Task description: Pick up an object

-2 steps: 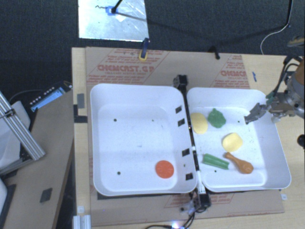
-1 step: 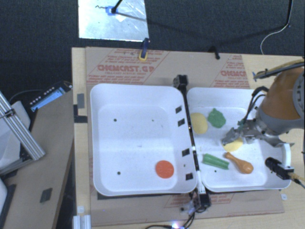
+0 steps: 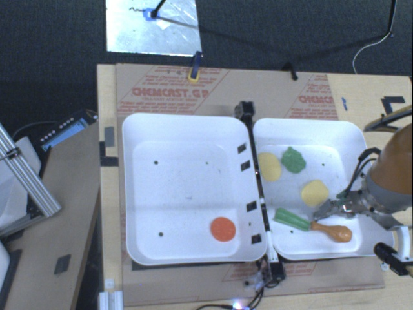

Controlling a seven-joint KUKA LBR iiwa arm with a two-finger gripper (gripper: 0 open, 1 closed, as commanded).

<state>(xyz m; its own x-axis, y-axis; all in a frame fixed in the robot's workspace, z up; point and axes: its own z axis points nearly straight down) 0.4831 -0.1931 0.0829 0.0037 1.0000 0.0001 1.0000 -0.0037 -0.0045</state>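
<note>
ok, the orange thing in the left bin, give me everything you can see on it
The orange disc is a small round piece, flat-looking, of one even orange-red colour with a matte finish; its material cannot be told. It lies on the floor of the left bin, in the near right part, close to the divider between the bins but apart from the walls. Nothing touches it; the other toys lie in the right bin, where the gripper is.

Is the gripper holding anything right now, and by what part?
Cannot tell. The gripper is low in the right bin, beside the yellow piece and above the orange drumstick, but no object shows between its fingers.
</note>
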